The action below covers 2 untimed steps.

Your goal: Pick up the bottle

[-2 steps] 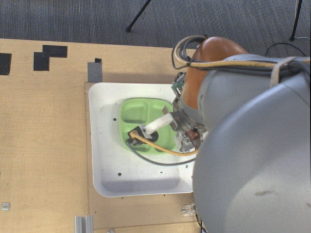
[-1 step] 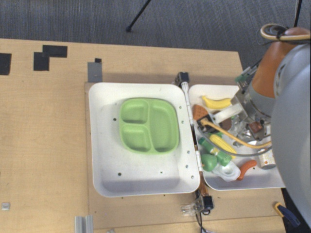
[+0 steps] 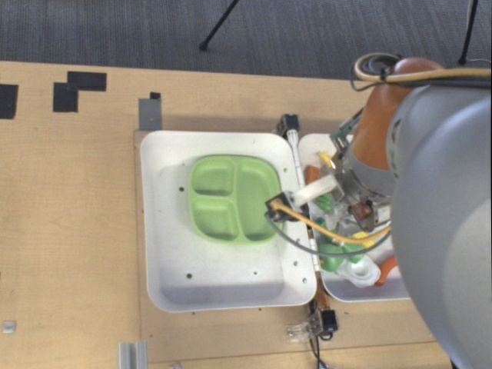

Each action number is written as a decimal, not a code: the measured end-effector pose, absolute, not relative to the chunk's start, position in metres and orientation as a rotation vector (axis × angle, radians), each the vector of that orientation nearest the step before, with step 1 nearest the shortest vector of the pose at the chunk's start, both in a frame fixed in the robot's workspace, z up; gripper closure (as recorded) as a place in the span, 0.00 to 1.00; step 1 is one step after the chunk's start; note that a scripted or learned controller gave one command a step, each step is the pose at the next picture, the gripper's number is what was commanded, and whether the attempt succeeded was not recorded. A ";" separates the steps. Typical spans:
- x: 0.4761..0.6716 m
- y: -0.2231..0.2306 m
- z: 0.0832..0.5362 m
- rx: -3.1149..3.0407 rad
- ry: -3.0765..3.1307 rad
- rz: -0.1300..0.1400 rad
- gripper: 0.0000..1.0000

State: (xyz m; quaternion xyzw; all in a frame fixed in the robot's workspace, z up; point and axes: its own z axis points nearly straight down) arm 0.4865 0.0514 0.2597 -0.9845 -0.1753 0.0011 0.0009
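A green bottle [image 3: 335, 259] with a whitish end [image 3: 361, 271] lies in the right bin [image 3: 347, 293], near its front left corner. My gripper [image 3: 355, 215] hangs low over that bin, just behind and above the bottle, with cables draped around it. The grey arm with its orange band [image 3: 378, 129] covers most of the right bin. Whether the gripper touches the bottle cannot be told.
The left bin [image 3: 165, 283] holds a green divided plate [image 3: 231, 198]. Small orange items [image 3: 311, 174] [image 3: 387, 268] and other green pieces lie in the right bin beside the gripper. A yellow and black cable [image 3: 304, 220] loops over the wall between the bins.
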 end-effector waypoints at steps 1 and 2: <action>0.486 0.139 0.229 -2.903 -1.196 0.003 1.00; 0.504 0.224 0.216 -2.823 -1.375 0.002 1.00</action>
